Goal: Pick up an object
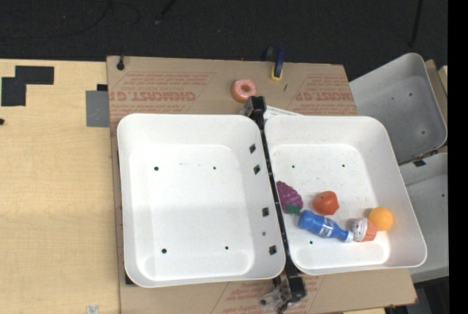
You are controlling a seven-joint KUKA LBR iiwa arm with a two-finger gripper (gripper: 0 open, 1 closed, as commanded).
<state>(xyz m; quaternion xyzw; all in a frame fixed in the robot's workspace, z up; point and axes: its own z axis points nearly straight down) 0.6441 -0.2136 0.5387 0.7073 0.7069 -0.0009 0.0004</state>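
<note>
Blue bottle (322, 225) flat in the right bin (398, 159), long axis slanting, cap end lower right

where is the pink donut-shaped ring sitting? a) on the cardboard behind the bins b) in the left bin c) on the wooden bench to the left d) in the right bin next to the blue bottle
a: the pink ring lies on the brown cardboard just behind where the two bins meet, outside the left bin and the right bin.
</note>
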